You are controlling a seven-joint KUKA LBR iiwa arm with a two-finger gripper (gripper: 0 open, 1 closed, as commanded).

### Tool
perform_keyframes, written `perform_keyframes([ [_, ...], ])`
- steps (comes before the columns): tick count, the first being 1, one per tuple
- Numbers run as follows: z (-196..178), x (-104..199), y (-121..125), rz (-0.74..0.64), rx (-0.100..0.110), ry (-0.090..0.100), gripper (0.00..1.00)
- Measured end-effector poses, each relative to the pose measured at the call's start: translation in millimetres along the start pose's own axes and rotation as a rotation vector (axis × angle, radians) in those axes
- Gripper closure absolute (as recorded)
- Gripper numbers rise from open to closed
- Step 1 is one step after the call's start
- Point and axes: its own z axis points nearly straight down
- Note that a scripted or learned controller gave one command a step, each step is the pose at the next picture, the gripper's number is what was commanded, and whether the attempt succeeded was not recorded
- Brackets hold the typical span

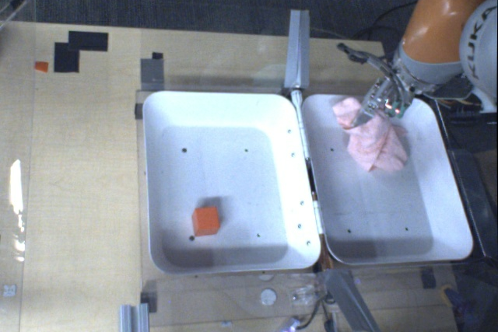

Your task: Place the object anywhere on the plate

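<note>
- Pink, crumpled cloth (375, 142) lies in the far part of the right bin (405, 237), well apart from the near wall.
- Its long axis runs on a slant, from a smaller bunched end near the far-left corner down to a wider, folded end toward the bin's middle.
- Gripper (387, 105) sits at the cloth's far edge, on or just above the fabric; whether it is spread, pressed together or pinching the cloth cannot be told.
- Grey arm with its orange band (438, 15) reaches in from the right.
- Orange block (206, 221) rests in the left bin (226, 120), near the front-left corner.
- Both bins stand side by side on the pale wooden worktop (78, 190).
</note>
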Motion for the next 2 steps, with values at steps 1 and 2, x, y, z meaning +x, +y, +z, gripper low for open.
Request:
perform_keyframes([
  [1,-50,-3,3,-0.003,-0.002,-0.005,1.0],
  [2,-60,35,35,-0.403,-0.001,-0.002,1.0],
])
